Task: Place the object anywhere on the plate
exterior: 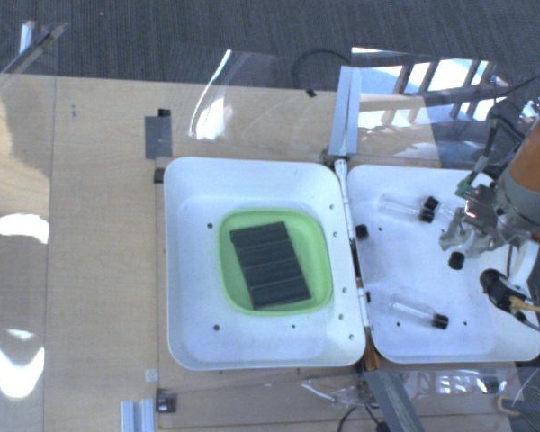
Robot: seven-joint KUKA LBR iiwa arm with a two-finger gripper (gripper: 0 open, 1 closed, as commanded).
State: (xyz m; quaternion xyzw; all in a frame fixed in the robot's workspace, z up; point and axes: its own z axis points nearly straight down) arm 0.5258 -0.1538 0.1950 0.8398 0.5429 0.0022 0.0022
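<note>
Object: dark ribbed block (269,265) lies on green plate (319,259), left bin, well left of claw.
Claw (468,228): over right bin; grip state cannot tell.
Risk: a further grab could drag the block off.

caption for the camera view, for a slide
Dark ridged block lying on the green plate in the left bin; arm's gripper over the right bin.
</note>
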